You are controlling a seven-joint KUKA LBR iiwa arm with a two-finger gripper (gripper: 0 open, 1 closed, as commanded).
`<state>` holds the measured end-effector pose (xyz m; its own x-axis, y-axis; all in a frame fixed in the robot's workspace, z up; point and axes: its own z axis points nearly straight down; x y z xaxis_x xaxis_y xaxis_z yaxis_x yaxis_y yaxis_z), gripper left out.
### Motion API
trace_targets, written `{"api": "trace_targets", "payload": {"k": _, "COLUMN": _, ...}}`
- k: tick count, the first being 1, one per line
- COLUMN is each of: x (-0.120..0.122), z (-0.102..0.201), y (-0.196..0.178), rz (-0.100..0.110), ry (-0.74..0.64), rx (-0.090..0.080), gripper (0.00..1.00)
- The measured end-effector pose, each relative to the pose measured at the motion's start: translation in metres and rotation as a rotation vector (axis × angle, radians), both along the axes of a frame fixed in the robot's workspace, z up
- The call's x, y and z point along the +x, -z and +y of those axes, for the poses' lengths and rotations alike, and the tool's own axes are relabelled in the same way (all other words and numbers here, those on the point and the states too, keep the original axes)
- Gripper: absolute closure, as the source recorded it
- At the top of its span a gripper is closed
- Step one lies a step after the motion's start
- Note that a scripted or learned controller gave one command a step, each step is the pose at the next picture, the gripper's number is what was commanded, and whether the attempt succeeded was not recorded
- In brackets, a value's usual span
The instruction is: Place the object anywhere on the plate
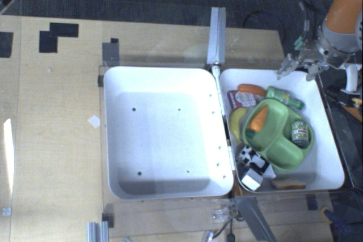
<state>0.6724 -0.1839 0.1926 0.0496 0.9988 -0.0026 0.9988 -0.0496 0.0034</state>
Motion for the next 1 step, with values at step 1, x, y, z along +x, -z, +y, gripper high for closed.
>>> {"api": "trace_targets", "payload": {"k": 1, "x": -0.0020, "z": 0.0149, "y": -0.0092, "rz": 0.001, "ry": 0.069, "rx": 0.002, "gripper": 0.00}}
